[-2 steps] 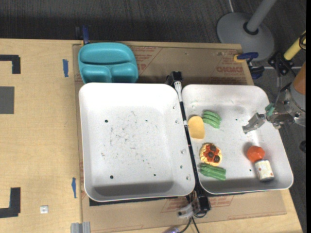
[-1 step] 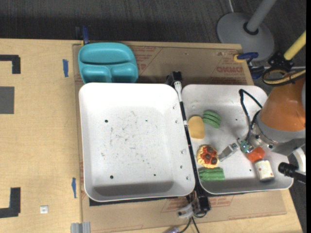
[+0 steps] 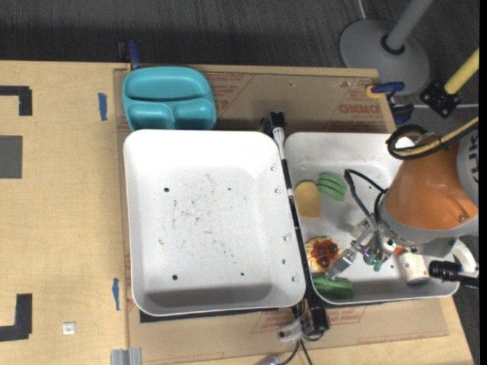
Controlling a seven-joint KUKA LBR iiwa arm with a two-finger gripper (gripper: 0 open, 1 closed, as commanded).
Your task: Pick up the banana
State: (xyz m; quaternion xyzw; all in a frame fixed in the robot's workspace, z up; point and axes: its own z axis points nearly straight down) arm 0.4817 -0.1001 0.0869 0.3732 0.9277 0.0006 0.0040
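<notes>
The claw [image 3: 344, 262] hangs low in the right bin [image 3: 300, 154] — fingers' state unclear. No clear banana; a tan piece [image 3: 307, 198] lies up-left, a green piece [image 3: 332, 285] just below.

Two bins side by side on the surface [image 3: 61, 226]: left bin [image 3: 205, 219], right bin [image 3: 358, 154]. Divided tray [image 3: 169, 97] just behind left bin. In right bin: round item [image 3: 307, 198] by the left wall, ridged item [image 3: 332, 185] right of it, end effector [image 3: 351, 255] over the front part
</notes>
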